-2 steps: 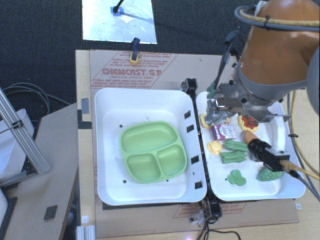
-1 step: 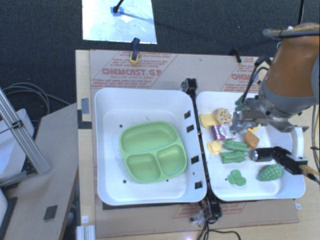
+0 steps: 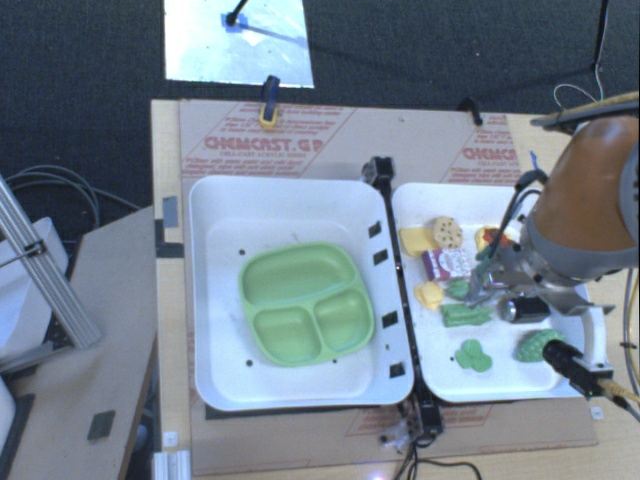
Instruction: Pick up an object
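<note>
The right bin [image 3: 430, 373] holds several small toys. Among them are a yellow piece [image 3: 414, 239], a round cookie [image 3: 447, 232], a red and white packet [image 3: 447, 263], a small yellow block [image 3: 429, 294], a long green piece [image 3: 465, 316], a green blob [image 3: 474, 356], a dark can [image 3: 522, 310] and a bumpy green toy [image 3: 536, 345]. My gripper [image 3: 480, 286] hangs low over the middle of this bin, just above the long green piece and beside the packet. The arm's body hides the bin's right part.
The left bin [image 3: 215, 368] holds a green three-compartment plate [image 3: 305, 303]. A black divider with clips [image 3: 392, 288] runs between the bins. The bench's cardboard base [image 3: 300, 143] extends behind them, with a yellow clamp [image 3: 269, 116] at its far edge.
</note>
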`<control>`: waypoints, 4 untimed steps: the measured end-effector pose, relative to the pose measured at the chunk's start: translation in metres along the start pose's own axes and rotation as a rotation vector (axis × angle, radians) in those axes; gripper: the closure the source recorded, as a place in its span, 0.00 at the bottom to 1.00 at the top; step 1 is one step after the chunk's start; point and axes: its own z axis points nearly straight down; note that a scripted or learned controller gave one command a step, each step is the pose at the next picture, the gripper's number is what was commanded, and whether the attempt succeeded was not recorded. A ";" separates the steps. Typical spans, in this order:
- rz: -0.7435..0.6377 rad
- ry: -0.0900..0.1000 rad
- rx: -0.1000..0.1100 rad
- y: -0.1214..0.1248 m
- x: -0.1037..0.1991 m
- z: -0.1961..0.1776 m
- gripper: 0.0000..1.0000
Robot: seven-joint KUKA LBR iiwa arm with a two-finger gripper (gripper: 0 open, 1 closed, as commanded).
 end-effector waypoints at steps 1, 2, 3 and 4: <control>-0.006 -0.002 -0.028 0.003 -0.022 -0.169 1.00; -0.008 -0.002 -0.021 0.001 -0.042 -0.266 1.00; -0.014 -0.001 -0.015 0.001 -0.041 -0.271 1.00; -0.020 0.003 -0.013 0.006 0.068 -0.313 1.00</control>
